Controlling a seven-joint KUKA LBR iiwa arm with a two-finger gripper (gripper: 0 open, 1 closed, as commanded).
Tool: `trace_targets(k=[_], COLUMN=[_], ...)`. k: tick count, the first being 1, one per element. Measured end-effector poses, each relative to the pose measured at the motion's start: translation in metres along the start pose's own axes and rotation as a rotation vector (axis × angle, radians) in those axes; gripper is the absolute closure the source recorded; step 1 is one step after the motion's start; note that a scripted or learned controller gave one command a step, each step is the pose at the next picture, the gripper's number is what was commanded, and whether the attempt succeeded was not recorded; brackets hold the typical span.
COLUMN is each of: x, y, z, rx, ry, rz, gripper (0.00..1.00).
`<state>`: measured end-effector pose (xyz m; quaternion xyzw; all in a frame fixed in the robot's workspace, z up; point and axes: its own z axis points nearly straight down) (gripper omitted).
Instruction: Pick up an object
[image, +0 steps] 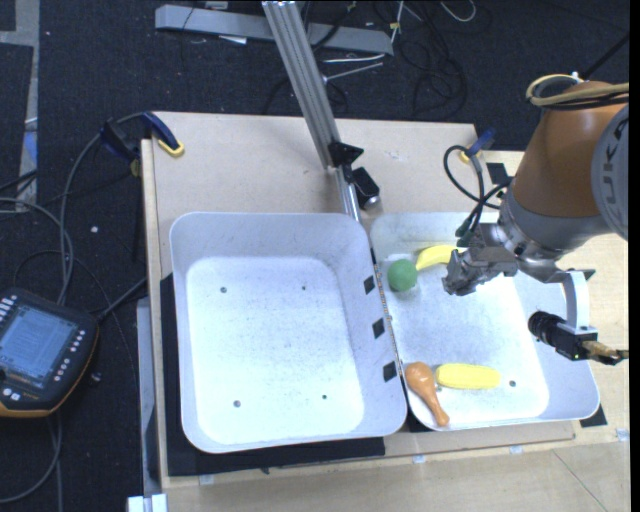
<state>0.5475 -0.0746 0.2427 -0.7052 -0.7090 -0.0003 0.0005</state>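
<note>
Right bin (560, 400): green ball (402, 276) left of jaws (458, 282).

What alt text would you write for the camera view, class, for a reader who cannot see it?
A grey and orange robot arm reaches from the right over the right white bin, its pincer hanging beside a green ball and a yellow banana. Near that bin's front edge lie an orange pear-shaped toy and a second yellow piece. The left white bin sits alongside.
</note>
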Motion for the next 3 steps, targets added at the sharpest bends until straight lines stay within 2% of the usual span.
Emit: trace_targets(k=[3], x=[0.130], y=[0.042], z=[0.013], rx=[0.000], ry=[0.000], rz=[0.001], gripper=[1.00])
